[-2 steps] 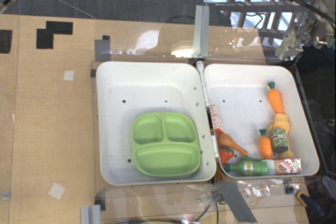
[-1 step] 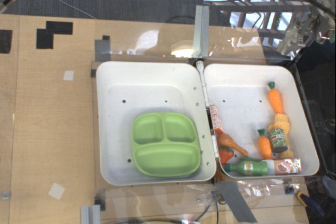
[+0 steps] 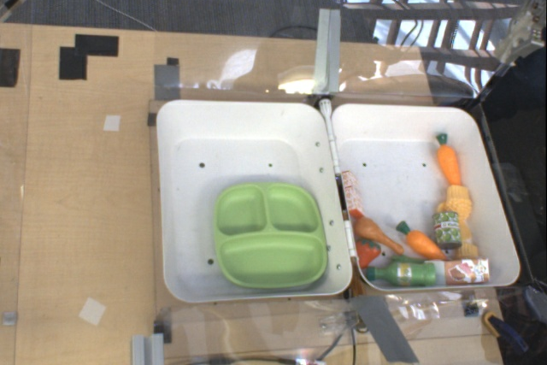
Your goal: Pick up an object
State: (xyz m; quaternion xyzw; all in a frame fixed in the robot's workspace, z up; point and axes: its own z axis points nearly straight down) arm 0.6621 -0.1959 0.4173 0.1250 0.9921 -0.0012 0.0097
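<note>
While the bench (image 3: 77, 209) carries two white bins side by side, all the loose items sit in the right bin (image 3: 385, 141).

Left bin (image 3: 197, 132): one green divided plate (image 3: 269, 235), lying flat near the front edge, toward the front right corner.

Right bin, contents crowded along the right and front edges:
- carrot (image 3: 449, 163) near the right edge, green top pointing to the back.
- corn cob (image 3: 460, 203) just in front of it, touching a small green-labelled bottle (image 3: 447, 228).
- second carrot (image 3: 420, 242), tilted, near the front edge, just left of the small bottle.
- green bottle (image 3: 408, 273) lying on its side against the front edge, with a white and red packet (image 3: 466, 271) at its right end, in the front right corner.
- orange and red toy food (image 3: 370, 242) in the front left corner; exact kind unclear.
- narrow packet (image 3: 349, 192) along the left wall.

Back half of the right bin floor is bare white.
</note>
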